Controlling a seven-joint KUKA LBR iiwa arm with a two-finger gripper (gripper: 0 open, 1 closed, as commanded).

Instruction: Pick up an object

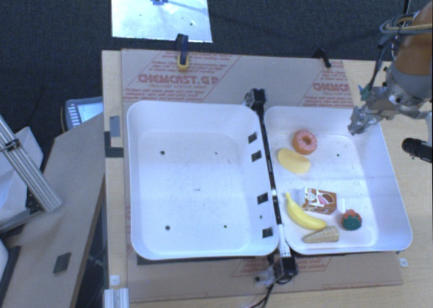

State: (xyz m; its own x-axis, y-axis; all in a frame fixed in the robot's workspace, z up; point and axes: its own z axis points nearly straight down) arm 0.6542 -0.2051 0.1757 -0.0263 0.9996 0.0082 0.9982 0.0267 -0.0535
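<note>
The right bin [379, 164] holds several small objects: a pink-orange donut [304, 141], a pale yellow lemon-like piece [293, 161], a yellow banana [302, 213], a small brown and white carton [320, 201], a tan wedge [322, 235] and a red strawberry [351, 219]. My gripper [358, 124] hangs over the bin's upper right corner, well right of the donut and apart from every object. Nothing shows between its fingers.
The left bin [149, 130] lies beside the right one, split from it by a black-clipped divider [265, 178]. Both rest on a cardboard sheet [223, 76]. A yellow clamp [183, 61] sits at the back edge. A metal rail [27, 171] stands at far left.
</note>
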